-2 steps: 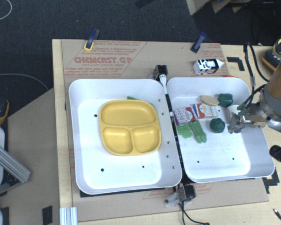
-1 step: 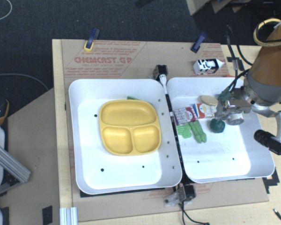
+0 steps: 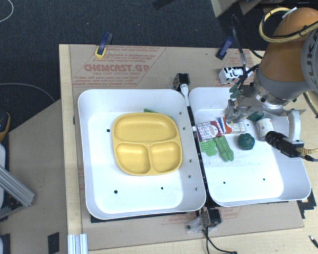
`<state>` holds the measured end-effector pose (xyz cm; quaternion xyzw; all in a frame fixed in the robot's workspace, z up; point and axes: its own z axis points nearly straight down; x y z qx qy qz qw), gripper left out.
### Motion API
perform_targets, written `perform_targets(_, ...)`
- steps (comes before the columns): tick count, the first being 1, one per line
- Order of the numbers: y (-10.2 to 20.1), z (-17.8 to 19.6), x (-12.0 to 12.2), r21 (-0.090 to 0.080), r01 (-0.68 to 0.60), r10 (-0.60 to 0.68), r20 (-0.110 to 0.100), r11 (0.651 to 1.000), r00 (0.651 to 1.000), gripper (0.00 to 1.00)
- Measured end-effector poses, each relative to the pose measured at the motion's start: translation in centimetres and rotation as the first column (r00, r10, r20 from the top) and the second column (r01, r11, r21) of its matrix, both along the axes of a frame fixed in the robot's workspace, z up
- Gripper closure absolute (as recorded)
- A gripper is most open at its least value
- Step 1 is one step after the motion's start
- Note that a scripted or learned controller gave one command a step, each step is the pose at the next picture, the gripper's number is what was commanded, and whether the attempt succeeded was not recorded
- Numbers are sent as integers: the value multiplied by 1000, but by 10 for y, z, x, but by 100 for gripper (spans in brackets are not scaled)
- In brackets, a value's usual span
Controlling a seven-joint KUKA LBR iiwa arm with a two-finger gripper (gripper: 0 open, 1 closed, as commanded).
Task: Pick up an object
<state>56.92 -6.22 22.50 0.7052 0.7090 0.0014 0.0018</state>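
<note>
Arm (image 3: pixel 286 62) over right bin (image 3: pixel 265 189), wrist hiding items — fingertips unclear

The left white plastic bin (image 3: pixel 95 189) is largely taken up by a yellow three-compartment plastic tray (image 3: pixel 147 143) — bare floor is left along its front. The right white bin (image 3: pixel 265 187) is crowded at its back — a red-and-white packet (image 3: pixel 211 129), green pieces (image 3: pixel 218 147), a dark green ball (image 3: pixel 246 141).

Robotics laboratory test cell. A bare plywood bench board (image 3: pixel 148 73) printed with red lettering carries two shallow white plastic bins (image 3: pixel 95 184) side by side. Blue and yellow clamps (image 3: pixel 103 45) grip the board's far edge; black cables (image 3: pixel 217 245) trail off its near edge. Dark grey carpet (image 3: pixel 69 9) surrounds the board, and aluminium framing (image 3: pixel 10 187) stands to its left.
</note>
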Motion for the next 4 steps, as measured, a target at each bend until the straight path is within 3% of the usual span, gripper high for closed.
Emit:
perform_targets(1,47,9,26,1,0,0,0,1000,1000,100)
perform_targets(2,67,4,36,0,3,-3,-1,1000,1000,100)
perform_targets(3,68,-8,40,0,4,-4,-7,1000,1000,100)
perform_targets(4,62,11,42,0,5,-5,0,1000,1000,100)
